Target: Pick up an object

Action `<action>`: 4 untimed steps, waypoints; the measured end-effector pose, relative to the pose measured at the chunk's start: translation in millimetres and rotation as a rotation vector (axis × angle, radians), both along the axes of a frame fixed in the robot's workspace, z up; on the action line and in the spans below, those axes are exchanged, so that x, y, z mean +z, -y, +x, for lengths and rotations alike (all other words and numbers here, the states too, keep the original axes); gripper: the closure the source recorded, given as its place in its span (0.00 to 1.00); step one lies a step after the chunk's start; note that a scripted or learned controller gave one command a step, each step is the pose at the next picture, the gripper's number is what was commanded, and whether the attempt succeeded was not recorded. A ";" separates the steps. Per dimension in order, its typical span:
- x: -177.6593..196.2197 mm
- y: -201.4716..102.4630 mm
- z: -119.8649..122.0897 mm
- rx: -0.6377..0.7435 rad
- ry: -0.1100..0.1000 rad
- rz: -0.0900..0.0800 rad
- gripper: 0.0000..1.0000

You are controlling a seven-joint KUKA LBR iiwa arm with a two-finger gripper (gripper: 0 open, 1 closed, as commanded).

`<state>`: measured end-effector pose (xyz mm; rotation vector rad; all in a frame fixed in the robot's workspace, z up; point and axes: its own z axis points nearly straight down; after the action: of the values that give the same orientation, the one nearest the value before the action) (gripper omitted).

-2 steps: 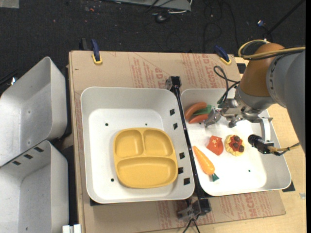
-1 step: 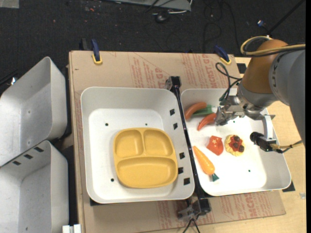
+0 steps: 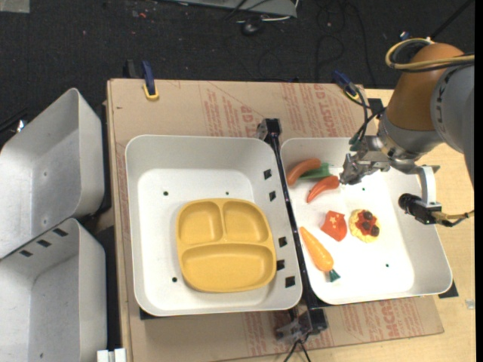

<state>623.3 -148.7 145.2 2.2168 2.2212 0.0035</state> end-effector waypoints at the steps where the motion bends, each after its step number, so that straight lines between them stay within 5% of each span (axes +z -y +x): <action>1: 53.8 6.1 10.0 0.000 0.003 -0.001 1.00; 2: 76.7 6.2 10.9 0.000 0.000 0.000 1.00; 4: 63.3 -97.2 -9.3 0.005 -0.006 0.002 1.00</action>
<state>614.0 -51.5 208.6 2.2154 2.2306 0.0001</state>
